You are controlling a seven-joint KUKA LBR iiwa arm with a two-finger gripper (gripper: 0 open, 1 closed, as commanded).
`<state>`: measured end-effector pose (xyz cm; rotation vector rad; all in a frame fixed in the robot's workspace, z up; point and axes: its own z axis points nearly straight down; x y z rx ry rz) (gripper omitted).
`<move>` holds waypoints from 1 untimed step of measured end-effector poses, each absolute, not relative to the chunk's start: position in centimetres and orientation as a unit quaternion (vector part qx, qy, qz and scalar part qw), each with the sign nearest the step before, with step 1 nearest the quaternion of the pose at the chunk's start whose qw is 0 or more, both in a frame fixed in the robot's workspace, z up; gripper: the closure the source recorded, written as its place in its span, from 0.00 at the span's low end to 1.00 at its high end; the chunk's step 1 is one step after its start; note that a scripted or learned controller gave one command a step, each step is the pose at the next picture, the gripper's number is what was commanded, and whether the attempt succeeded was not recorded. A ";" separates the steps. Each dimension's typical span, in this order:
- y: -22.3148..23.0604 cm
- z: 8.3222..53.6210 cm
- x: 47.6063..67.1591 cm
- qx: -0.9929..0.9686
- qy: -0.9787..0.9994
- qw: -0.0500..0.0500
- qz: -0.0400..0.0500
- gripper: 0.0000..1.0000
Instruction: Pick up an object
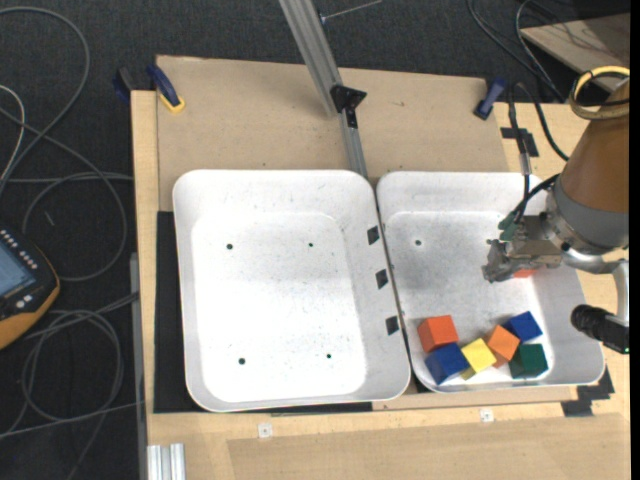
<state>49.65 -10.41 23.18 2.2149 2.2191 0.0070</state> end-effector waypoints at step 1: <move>-5.7 22.7 49.9 0.705 0.709 -0.001 0.001 1.00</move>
